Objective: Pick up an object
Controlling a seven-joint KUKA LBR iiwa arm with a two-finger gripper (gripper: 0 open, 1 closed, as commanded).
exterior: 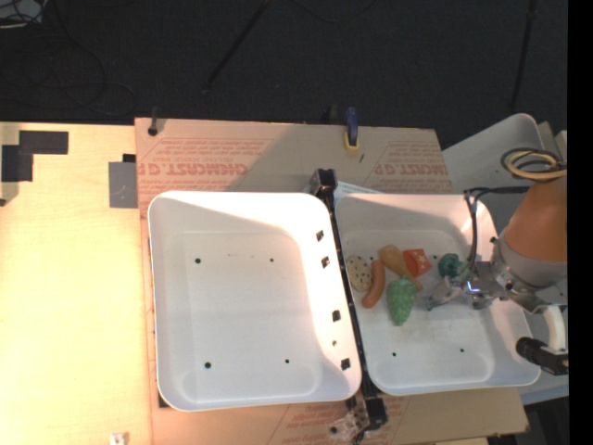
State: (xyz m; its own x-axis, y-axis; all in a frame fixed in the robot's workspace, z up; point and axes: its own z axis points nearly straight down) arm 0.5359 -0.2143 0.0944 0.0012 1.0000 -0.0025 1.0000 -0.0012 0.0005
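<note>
So the surface [65,276] carried two white bins, and I'll place everything off the black divider [335,276] where they met. The left bin [171,248] sat on the far side of that divider from the arm. The right bin [435,378] held all the small stuff. The arm [542,225] came in over the right bin's outer edge, well away from the divider, with its tool [454,290] low inside that bin. Too blurry there to tell how far open the tool was, or whether it had hold of anything.

Objects next: a green lumpy piece [401,301] a little way from the divider, an orange sausage-shaped thing [374,286] nearer to it, an orange-and-red piece [406,261] just beyond that, a pale speckled disc [359,269] closest to the divider, and a small teal object [450,266] farthest out, right beside the tool.

Progress-wise, I'd say nothing looked lifted yet. The reach seemed done; the grab and raise were left, probably on the teal one.
</note>
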